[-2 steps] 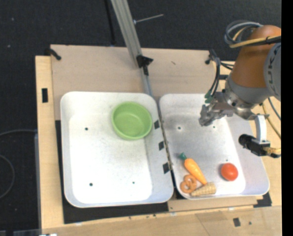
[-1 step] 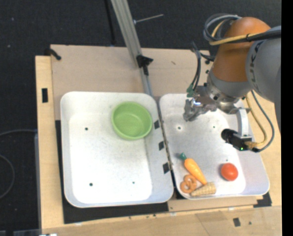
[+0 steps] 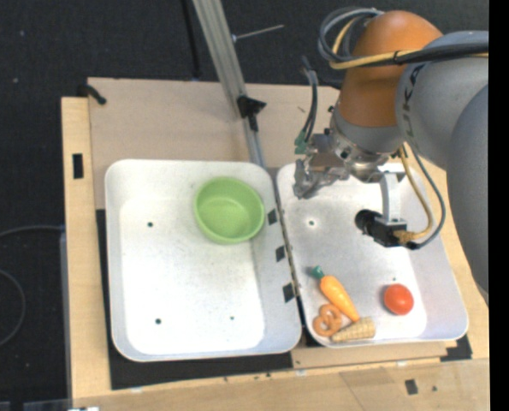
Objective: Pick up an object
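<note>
Nearest, toy food sits in the right bin: corn, pretzel, carrot, tomato. Beyond, a green bowl rests in the left bin on the tan counter. Over the right bin's far corner hangs the claw; dark floor surrounds.

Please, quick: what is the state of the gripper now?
Gripper: above the right bin, apparently holding nothing; open or closed cannot be told.

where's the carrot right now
The carrot lies near the front of the right bin, beside the divider, with the pretzel and corn just in front and the tomato to its right.
</note>
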You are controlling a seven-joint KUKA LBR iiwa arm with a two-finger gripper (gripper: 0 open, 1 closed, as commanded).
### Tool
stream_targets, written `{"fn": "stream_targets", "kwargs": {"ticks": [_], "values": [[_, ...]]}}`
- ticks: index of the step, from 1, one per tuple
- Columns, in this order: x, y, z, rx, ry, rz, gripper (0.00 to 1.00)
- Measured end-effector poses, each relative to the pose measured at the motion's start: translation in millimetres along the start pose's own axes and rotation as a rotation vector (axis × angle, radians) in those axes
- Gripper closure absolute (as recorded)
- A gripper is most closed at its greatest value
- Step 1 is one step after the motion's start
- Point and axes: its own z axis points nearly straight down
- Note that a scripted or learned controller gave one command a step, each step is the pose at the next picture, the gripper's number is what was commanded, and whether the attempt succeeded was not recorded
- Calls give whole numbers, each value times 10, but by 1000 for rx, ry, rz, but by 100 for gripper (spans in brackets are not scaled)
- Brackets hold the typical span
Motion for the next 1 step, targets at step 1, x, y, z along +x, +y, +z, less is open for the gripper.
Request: {"fn": "stream_targets", "kwargs": {"ticks": [1], "values": [[587, 205, -47, 0, 0, -1, 100]]}}
